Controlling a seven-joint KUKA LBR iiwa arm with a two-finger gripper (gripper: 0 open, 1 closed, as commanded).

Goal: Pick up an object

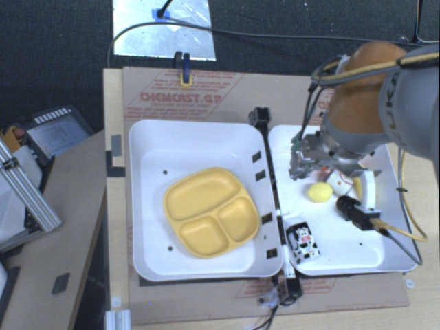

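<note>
My gripper [300, 166] hangs low over the right bin [344, 256], near that bin's left wall. A small yellow ball-like object [319, 192] lies just to the right of and below the gripper, apart from it as far as I can see. A small black-and-white patterned object [302, 241] rests at the bin's front left corner. Partly hidden under the wrist are a white and red item [342, 181] and a yellow and white piece [362, 188]. Nothing is visibly held.
The left bin [148, 184] holds a yellow divided plate [209, 210] in its middle. A black clip-lined divider [267, 177] separates the two bins. The grey and orange arm [375, 108] covers the back of the right bin.
</note>
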